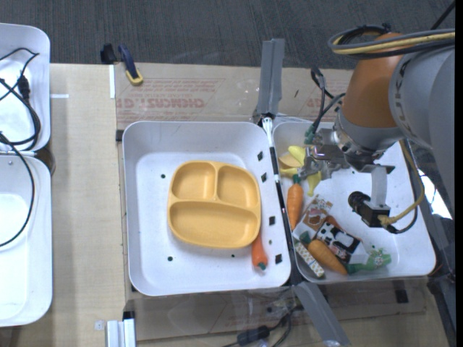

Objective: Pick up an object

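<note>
Orange-banded, my arm (376, 92) hangs over the right bin (416, 266); my gripper (316, 166) hovers near a carrot (294, 202). Whether my jaws are open, I cannot tell.

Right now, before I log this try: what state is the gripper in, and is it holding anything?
Gripper: low in the right bin, by the yellow piece and carrot; state cannot be told, no object seen held.

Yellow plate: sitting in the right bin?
No, the yellow plate lies in the left bin, with a carrot beside its lower right corner.
</note>
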